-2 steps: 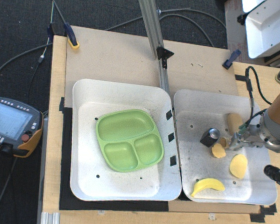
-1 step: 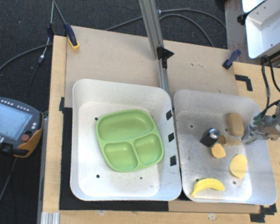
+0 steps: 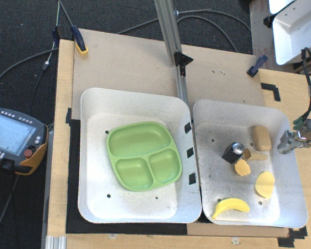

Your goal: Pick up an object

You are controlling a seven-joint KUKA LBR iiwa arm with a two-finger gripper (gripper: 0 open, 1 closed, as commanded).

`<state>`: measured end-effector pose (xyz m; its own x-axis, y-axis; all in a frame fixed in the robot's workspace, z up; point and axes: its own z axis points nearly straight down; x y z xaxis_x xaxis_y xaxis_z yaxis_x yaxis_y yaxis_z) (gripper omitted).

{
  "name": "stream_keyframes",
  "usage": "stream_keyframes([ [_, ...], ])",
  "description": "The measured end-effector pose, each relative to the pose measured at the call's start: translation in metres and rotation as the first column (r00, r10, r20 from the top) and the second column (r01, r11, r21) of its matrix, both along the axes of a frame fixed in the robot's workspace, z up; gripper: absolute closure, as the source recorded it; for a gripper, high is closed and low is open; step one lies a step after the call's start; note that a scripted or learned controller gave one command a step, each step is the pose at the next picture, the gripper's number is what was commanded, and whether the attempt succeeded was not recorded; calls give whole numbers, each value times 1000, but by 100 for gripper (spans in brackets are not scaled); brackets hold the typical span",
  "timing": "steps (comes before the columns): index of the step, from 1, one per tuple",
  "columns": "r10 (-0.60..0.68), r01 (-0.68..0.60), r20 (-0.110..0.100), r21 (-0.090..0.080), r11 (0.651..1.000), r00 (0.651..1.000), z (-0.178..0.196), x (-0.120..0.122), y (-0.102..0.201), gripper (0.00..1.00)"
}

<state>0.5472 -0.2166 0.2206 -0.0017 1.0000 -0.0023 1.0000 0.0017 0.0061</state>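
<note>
Gripper (image 3: 287, 143) seen at right edge of right bin (image 3: 296, 190), reaching in from the right, low over the bin's right wall near the far corner. Metal wrist parts and cabling visible behind it at frame edge. Finger spread: could not tell, too small and partly cut off. Nothing seen between the fingers.

Right bin contents, all apart from the gripper:
- Tan bread-like block (image 3: 262, 138), upper right of bin, nearest the gripper, lying flat.
- Small tan flat piece (image 3: 257, 156) just below the block.
- Black cylinder with silver end (image 3: 233, 152), tipped on its side, near bin centre.
- Yellow-orange chunk (image 3: 242, 168), just right of and below the cylinder.
- Pale yellow rounded piece (image 3: 265, 184), lower right.
- Yellow banana (image 3: 231, 206), curved, lying along near wall of bin.

Left bin (image 3: 88, 197): green divided plate (image 3: 143, 155), three compartments, set at a slight angle in the middle, upright.

Noted off the bench: teach pendant (image 3: 9, 141) on dark floor at left, cable running up from it. Grey metal post (image 3: 168, 22) slanting in from top, ending between the two bins. Blue clamps (image 3: 79, 39) at far corners of the board.
</note>
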Motion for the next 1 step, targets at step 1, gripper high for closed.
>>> stream_keyframes([
  [1, 0, 0, 0, 0, 1000, 1000, 38, 1, 0, 100],
])
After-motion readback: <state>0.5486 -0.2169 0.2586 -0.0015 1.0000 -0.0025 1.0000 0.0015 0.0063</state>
